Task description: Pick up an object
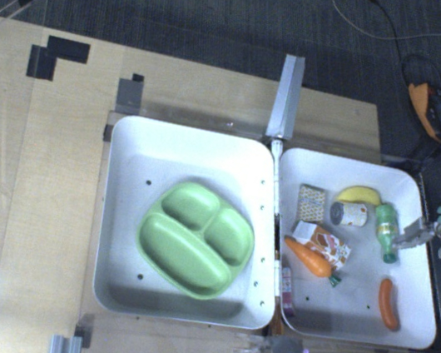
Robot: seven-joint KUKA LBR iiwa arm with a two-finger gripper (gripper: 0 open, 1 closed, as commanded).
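Approach was the step in hand: my gripper (406, 238) hung just right of the green bottle (386, 230) in the right bin (422, 329), its state impossible to tell, and next I needed to descend over that bottle.

One fixed overhead camera, slanted down on both white bins (116, 195) (whole bench in frame).

The arm reaches in from the right edge at mid-height, with little of it in frame. Its tool (413, 235) sits low and points left and slightly down. The finger state is too small to read.
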